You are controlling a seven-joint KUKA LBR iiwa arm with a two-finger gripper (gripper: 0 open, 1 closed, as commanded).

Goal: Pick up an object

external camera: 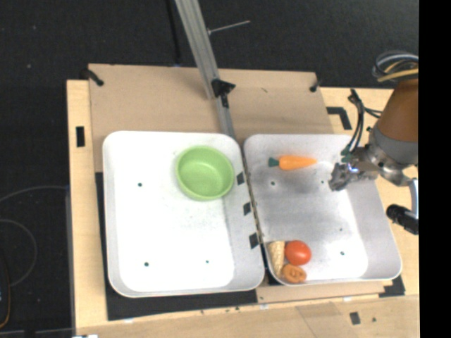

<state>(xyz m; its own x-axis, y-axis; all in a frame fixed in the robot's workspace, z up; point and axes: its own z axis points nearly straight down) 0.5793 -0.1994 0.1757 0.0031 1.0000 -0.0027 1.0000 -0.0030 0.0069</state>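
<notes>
An orange carrot (297,163) with a green stem end lies near the back of the right bin (366,259). A red tomato (298,252) sits at that bin's front left corner, with a pale wedge-shaped piece (276,252) on its left and a small orange-brown piece (294,274) in front of it. A green bowl (205,172) stands upright at the back right of the left bin (141,259). My gripper (340,178) hangs over the right bin's back right area, a little right of the carrot and apart from it, with nothing visible between its fingers.
A slanted metal bar (201,48) runs from the top of the view down to the gap between the bins. The bins sit on a wooden bench (211,104) with black clips at the corners.
</notes>
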